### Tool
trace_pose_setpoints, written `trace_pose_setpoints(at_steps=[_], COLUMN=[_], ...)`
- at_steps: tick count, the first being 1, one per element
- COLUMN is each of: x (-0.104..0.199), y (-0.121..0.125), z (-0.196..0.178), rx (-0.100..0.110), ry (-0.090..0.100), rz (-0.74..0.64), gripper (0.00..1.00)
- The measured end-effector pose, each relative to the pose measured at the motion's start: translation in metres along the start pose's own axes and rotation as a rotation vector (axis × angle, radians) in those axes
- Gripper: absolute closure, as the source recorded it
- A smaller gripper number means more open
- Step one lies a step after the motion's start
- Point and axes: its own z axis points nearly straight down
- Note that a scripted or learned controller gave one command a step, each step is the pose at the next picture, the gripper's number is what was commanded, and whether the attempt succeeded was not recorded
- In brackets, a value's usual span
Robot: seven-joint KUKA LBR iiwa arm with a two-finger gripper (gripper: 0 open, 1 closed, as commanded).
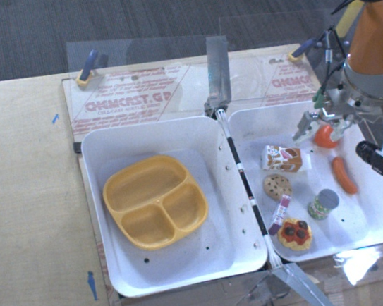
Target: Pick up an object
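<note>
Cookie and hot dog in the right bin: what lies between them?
In the camera view, bare white bin floor separates the cookie from the hot dog; nothing lies between.

Red block lettering reading roughly "CHNCAST.G", its characters partly blurred, runs across a clear sheet (pixel 130 101) lying on the bench behind the left bin. A second clear sheet (pixel 287 79) behind the right bin bears the same red print, legible only as far as "CHNC".
</note>
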Motion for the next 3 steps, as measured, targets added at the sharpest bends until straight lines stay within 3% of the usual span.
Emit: trace_pose_setpoints(at_steps=[1, 2, 3], x=[0.025, 0.017, -0.031], y=[0.033, -0.028, -0.063], z=[0.105, 0.124, 0.129], rx=[-0.003, -0.021, -0.009], ry=[-0.001, -0.001, -0.002], rz=[-0.008, -0.017, -0.066], gripper=[0.00, 0.00, 0.00])
